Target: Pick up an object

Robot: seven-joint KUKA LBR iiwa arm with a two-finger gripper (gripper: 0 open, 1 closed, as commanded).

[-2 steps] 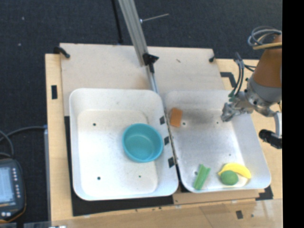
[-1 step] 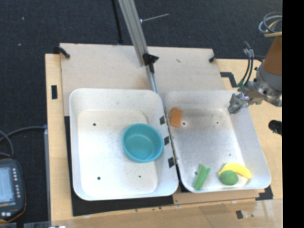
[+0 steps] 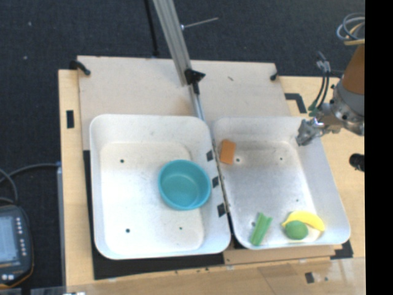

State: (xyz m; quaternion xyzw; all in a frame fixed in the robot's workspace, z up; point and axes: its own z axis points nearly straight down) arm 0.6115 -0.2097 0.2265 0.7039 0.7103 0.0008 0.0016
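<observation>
The right bin [image 3: 319,171] holds an orange block [image 3: 227,152] near its far left corner. At its near edge lie a green stick-shaped piece [image 3: 261,228], a green ball [image 3: 296,230] and a yellow banana-shaped piece [image 3: 309,219] curled around the ball. A teal bowl [image 3: 184,184] sits upright in the left bin [image 3: 116,165], close to the divider. My gripper [image 3: 306,131] hangs over the right bin's far right rim, well away from all the objects. Nothing shows between its tips.
A slanted aluminium post [image 3: 175,39] rises from the back of the bench between the bins. Cables [image 3: 325,88] trail beside the arm at the right. A pendant screen [image 3: 12,238] lies off the bench at the lower left.
</observation>
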